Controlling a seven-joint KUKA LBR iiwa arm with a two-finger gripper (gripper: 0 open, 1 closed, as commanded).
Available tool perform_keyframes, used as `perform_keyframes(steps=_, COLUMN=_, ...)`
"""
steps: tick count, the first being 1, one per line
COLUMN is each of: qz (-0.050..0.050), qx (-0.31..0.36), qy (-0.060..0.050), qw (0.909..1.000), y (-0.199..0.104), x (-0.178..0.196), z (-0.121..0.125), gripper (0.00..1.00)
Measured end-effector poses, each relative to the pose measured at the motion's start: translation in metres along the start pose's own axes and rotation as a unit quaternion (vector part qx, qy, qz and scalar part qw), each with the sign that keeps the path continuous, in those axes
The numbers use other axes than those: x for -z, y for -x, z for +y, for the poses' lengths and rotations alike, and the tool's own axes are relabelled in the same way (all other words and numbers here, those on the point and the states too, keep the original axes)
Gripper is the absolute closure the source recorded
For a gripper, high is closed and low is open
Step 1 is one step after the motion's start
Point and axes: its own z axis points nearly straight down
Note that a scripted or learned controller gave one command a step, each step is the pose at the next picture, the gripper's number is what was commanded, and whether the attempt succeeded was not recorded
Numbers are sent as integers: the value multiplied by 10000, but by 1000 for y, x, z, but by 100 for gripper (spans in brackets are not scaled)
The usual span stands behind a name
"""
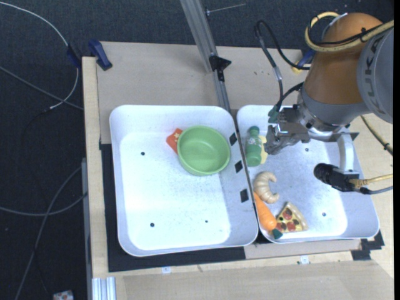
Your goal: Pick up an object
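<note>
My gripper point(277, 140) hangs low over the back left part of the right bin point(325, 220), just right of a green bottle point(253, 149) that lies along the bin's left wall. A small pale yellow piece point(265, 144) shows between the bottle and the gripper. Nearer the front lie a tan croissant point(267, 186), an orange carrot point(265, 214) and a pizza slice toy point(291, 218). Nothing can be seen held in the gripper.
The left bin point(162, 211) holds a green bowl point(203, 150) with a red-orange item point(173, 140) tucked at its left edge. A metal pole point(203, 30) slants down to the divider between the bins. A black cable fitting point(332, 175) juts over the right bin.
</note>
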Motion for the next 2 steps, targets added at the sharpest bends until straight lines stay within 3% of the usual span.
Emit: perform_keyframes(steps=2, qz=-4, qx=-1, qy=-12, qw=10000, y=-112, x=-7, z=29, gripper=100)
